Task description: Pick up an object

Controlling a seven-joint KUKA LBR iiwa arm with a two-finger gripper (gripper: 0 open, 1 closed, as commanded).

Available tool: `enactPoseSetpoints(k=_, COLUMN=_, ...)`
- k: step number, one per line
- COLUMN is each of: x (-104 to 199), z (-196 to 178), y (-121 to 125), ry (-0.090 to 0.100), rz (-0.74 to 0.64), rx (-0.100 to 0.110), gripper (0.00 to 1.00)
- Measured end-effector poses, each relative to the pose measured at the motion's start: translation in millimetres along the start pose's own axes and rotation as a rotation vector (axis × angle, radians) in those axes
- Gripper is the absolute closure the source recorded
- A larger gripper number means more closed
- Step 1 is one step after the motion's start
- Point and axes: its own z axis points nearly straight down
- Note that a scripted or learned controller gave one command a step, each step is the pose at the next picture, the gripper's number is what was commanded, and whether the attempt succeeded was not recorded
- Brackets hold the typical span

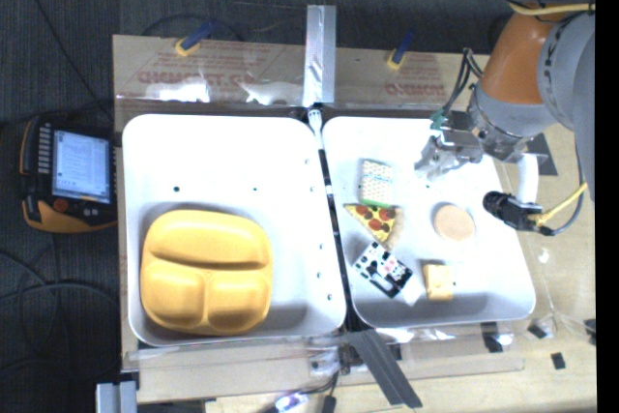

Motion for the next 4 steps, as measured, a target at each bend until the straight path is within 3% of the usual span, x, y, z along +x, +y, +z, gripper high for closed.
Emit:
enactPoseSetpoints(k=1, x=-8, z=21, y=-54, ry=0.0, rz=-0.066, rx=0.001, gripper=1.0)
enactPoseSetpoints(k=2, x=-8, z=21, y=-54, ry=0.001, rz=-0.067, rx=0.001, gripper=0.0)
enactPoseSetpoints(k=3, x=-71, z=92, y=-34, ry=0.013, rz=0.01, rx=-0.007, gripper=0.0)
enactPoseSetpoints(k=4, x=-74, z=82, y=-32, ry=0.004, rz=0.01, rx=-0.015, gripper=1.0)
